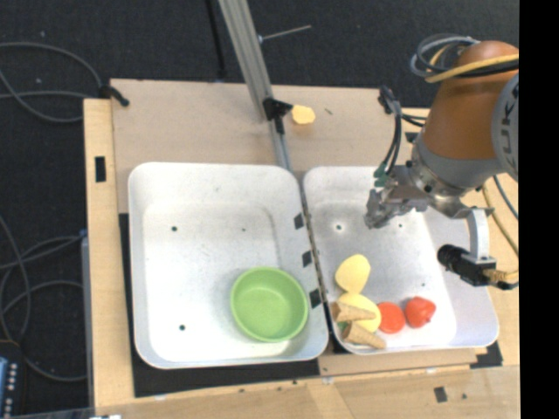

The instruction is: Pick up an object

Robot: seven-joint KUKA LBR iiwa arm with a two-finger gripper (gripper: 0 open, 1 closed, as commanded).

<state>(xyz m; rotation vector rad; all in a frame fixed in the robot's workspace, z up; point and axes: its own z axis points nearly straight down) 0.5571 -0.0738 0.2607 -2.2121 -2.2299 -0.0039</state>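
**Gripper poised over the right bin, toys heaped at its near edge**

The grey metal gripper point(382, 209) hangs above the far half of the shallow white plastic right bin point(437, 260), nothing visible between its tips; whether they are apart or together I cannot tell. Near that bin's near edge lie a smooth pale-yellow rounded object point(352, 272), a yellow and tan wedge-shaped cluster point(359, 319), and two glossy red rounded pieces point(407, 314). A round lime-green plastic bowl point(269, 303) sits in the left white bin point(175, 234) by its near right corner. A small yellow lump point(303, 115) rests on the tan wooden bench point(175, 120) toward its far edge, beside a slanted aluminium post point(249, 51). Dark carpet with loose cables point(44, 68) surrounds the bench.
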